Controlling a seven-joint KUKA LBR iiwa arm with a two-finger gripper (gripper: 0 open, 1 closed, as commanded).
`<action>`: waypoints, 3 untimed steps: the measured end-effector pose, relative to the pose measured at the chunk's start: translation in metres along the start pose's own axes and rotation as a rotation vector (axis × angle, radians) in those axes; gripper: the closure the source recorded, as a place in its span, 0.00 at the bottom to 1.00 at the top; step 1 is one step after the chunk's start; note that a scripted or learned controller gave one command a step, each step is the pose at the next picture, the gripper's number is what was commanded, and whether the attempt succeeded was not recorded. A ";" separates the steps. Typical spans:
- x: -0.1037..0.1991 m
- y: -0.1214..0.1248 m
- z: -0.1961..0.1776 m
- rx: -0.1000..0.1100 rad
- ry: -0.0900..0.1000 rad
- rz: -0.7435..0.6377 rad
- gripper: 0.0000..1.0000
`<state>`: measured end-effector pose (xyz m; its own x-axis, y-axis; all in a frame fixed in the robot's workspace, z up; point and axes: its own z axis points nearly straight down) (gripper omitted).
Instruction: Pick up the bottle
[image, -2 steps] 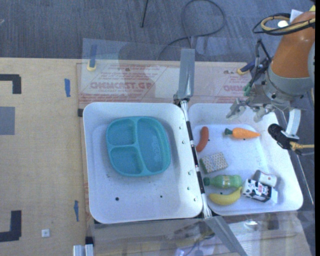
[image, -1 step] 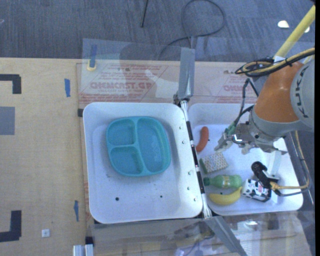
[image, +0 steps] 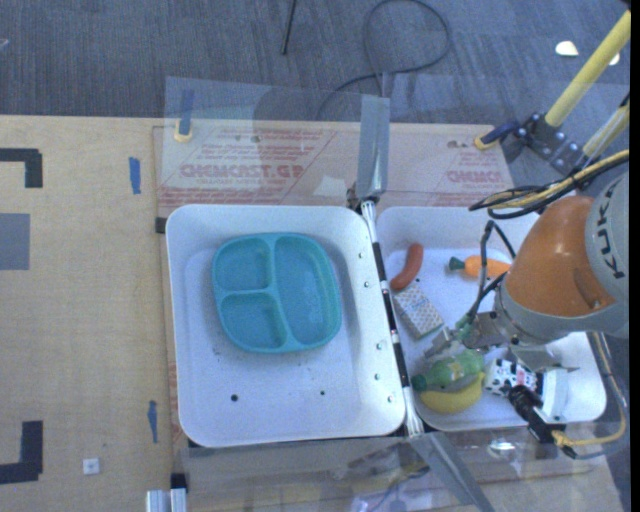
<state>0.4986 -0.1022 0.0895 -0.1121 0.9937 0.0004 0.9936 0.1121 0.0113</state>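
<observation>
**White bins on a tan desk, robot arm low over the right bin**

Two shallow white bins sit side by side on a tan desk (image: 80, 330). A grey arm (image: 560, 270) with an orange band reaches in from the right and hangs over the right bin (image: 445, 235). Its jaws point down and to the left, near the middle of that bin. Whether they are open or closed cannot be told, and nothing is clearly held between them.

The bottle (image: 450, 372) appears to be the rounded green and yellow thing at the front of the right bin, though its shape is too blurred to be sure. It lies just below the jaws, very close or touching. A yellow curved piece (image: 450, 402) lies against its lower side. To its right is a small black and white spotted thing (image: 503, 378).

Farther back in that bin are a red sausage (image: 407, 267), an orange carrot (image: 478, 266) and a grey patterned block (image: 418, 312).

The left bin (image: 185, 330) holds a teal plate (image: 277, 292) with three compartments.

The desk bears black tape marks (image: 25, 165) and short blue strips (image: 134, 175). A clear sheet (image: 250, 165) with red lettering lies behind the bins. Beyond the desk is grey carpet (image: 150, 40), with a black cable (image: 405, 40) looped across it.
</observation>
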 end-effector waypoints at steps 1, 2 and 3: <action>-0.003 0.001 -0.011 -0.006 -0.003 0.006 1.00; -0.003 0.001 -0.011 -0.005 -0.003 0.006 0.00; -0.014 -0.017 0.000 0.000 0.001 0.367 0.00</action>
<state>0.4829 -0.1179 0.0892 0.2515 0.9678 0.0050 0.9678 -0.2516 0.0100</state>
